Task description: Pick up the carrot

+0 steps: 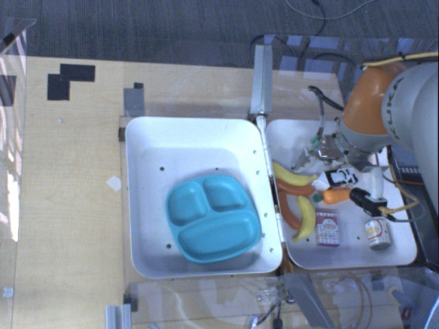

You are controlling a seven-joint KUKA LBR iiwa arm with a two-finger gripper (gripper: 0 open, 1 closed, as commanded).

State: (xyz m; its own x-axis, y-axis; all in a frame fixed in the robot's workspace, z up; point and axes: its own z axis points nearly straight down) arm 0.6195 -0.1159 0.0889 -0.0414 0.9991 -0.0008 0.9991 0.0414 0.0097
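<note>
One small orange carrot (336, 196) lies in the right bin (405, 256), just beside the bananas (302, 197) and a red hot dog (291, 201). It looks light, hard and smooth, so it may roll; the middle seems the best place to grab. The gripper (322, 149) sits above it, but its tips are too dark and tangled to read.

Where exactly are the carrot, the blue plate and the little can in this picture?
carrot (336, 197), camera view, on the middle of its orange body.
blue plate (241, 240), camera view, on its lower right rim.
can (376, 233), camera view, on its side label.
</note>
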